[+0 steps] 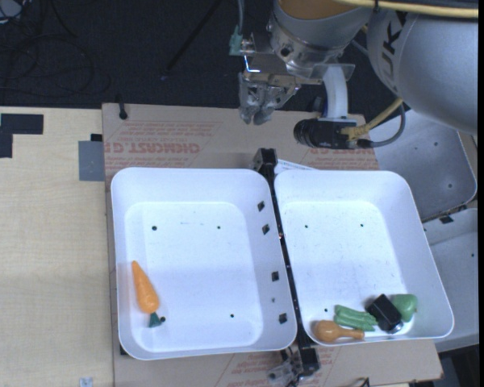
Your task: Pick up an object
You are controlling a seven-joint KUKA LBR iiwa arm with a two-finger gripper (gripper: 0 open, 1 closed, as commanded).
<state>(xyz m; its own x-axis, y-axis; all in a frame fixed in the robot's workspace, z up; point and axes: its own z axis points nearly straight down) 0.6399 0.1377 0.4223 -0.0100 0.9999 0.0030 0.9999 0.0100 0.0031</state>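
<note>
My jaws [258, 107] hang above the desk behind both bins; I cannot tell their opening. One carrot [144, 289] lies in the left bin [185, 188], four small toys [371, 317] in the right bin [347, 188], on cardboard.

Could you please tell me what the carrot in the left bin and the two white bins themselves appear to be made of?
The carrot looks like moulded plastic, a toy: uniform orange, smooth, with a small dark green stub at its tip. It could be rubber; the view cannot settle that. The left bin and right bin look like thin formed plastic with a semi-gloss finish: rounded corners, soft shading and raised rims suggest this.
</note>
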